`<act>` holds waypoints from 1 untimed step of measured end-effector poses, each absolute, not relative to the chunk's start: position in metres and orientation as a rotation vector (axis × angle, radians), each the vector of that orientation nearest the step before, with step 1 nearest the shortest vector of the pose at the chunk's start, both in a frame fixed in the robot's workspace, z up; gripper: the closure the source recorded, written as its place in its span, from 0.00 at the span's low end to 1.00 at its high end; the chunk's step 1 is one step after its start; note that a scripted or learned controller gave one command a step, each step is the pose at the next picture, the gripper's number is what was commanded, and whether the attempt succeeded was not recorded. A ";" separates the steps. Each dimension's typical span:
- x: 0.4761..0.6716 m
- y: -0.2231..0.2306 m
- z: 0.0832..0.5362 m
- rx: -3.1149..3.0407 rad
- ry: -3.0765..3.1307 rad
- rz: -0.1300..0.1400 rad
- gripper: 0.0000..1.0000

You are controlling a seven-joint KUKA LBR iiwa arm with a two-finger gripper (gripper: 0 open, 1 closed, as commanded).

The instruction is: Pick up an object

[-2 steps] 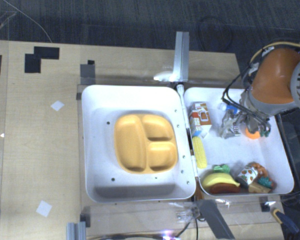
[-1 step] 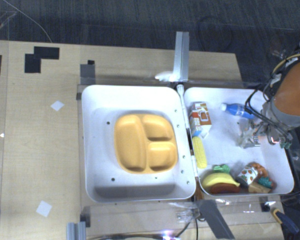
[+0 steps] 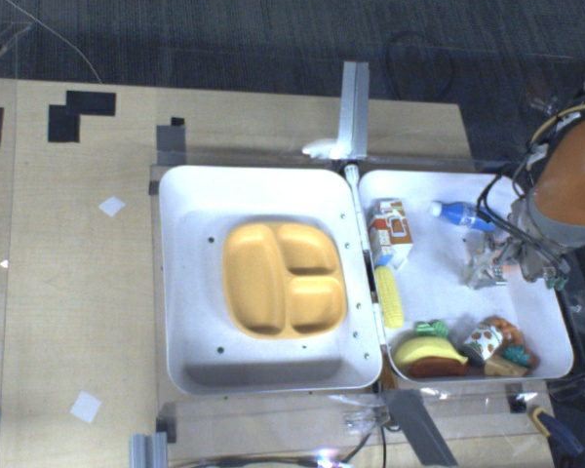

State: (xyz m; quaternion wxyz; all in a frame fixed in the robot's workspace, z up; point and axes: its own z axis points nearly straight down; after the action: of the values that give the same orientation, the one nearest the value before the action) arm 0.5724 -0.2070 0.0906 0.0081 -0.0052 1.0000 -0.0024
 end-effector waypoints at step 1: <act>0.517 -0.205 0.097 0.917 2.997 0.001 0.00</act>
State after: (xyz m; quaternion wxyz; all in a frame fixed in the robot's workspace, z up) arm 0.5171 -0.2053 0.0969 0.0035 0.2927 0.9562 0.0002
